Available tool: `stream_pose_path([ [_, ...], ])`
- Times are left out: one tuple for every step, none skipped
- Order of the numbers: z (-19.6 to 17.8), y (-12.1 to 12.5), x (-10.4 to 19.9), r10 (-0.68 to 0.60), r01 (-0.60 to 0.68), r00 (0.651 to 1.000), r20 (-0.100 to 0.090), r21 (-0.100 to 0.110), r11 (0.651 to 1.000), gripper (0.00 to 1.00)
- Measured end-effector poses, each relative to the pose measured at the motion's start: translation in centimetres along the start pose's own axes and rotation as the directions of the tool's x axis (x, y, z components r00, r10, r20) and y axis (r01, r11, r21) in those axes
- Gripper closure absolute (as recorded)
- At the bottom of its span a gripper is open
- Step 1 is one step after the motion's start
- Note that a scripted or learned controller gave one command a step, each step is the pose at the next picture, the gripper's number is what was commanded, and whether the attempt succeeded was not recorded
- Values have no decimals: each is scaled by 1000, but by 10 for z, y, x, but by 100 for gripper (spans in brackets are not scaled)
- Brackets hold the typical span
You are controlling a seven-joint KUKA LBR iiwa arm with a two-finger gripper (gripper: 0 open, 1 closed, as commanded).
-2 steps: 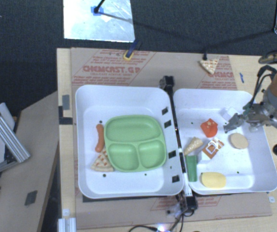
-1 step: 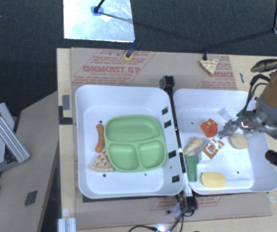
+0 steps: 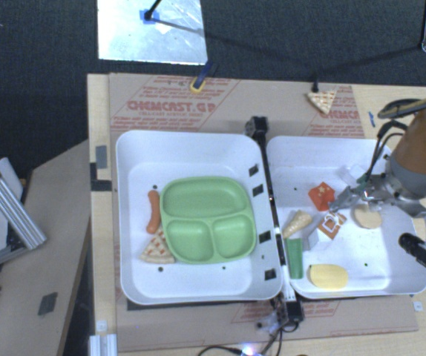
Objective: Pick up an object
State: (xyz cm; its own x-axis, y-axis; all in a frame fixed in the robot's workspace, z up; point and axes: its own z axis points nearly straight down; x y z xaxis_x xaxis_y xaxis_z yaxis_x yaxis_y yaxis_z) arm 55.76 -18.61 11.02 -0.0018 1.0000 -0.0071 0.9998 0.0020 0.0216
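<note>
**Gripper poised among loose toy foods in the right bin**

Objects for picking lie scattered in the right bin (image 3: 391, 154). A red block (image 3: 321, 195) sits near the bin's middle, with a small orange-and-white piece (image 3: 331, 225) just below it, toward the front edge. A round tan disc (image 3: 366, 216) lies beside these on the arm's side. A tan wedge (image 3: 297, 222) and an upright green stick (image 3: 294, 256) rest against the bin's left wall, and a yellow oval (image 3: 328, 276) lies near the front edge, well apart from the rest.

The gripper (image 3: 346, 202) reaches in from the right edge and hangs between the red block, the orange-and-white piece and the disc. Nothing is visible between its fingers; whether they are spread or closed cannot be told at this scale. Its position suggests an attempt on one of these three, though which cannot be settled. Their crowding is a risk, since a closing finger may nudge a neighbour.

The left bin (image 3: 135, 273) carries a green divided plate (image 3: 204, 219) at its centre, with a sausage (image 3: 153, 210) and a cracker triangle (image 3: 156, 249) lying against the plate's left rim. Another triangular piece (image 3: 321, 99) rests outside both bins on the cardboard sheet (image 3: 272, 102) near its back edge.
</note>
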Motion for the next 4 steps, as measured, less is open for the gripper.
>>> stream_pose_path([
  [10, -1, 0, 1, -1, 1000, -3, 10, 1000, 0],
  [3, -2, 1, 1, -1, 1000, -4, 13, 1000, 100],
  [-48, 3, -10, 0, 0, 1000, -5, 15, 1000, 100],
  [-113, 8, -11, -3, 3, 1000, -4, 13, 1000, 100],
])
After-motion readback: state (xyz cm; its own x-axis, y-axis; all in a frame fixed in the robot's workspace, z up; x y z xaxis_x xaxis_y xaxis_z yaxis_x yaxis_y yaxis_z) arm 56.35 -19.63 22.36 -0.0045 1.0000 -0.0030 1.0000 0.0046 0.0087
